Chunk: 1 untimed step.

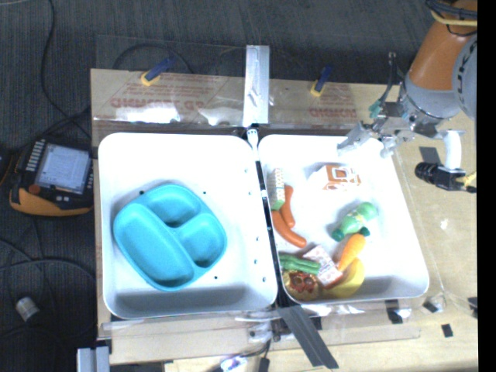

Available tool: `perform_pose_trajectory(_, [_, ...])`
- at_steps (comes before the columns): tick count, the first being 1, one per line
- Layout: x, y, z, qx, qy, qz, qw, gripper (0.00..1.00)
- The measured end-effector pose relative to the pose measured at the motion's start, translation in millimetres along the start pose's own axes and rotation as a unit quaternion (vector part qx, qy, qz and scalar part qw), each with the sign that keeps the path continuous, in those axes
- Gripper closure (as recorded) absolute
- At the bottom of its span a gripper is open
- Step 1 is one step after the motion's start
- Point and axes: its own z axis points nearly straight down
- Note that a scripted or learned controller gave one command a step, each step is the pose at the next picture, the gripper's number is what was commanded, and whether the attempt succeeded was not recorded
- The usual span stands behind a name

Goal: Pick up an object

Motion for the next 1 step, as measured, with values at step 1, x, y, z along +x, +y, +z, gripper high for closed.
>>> perform_pose_trajectory(1, [5.8,19.6,116.3,-0.001,-0.003,0.0,1.0,0.0])
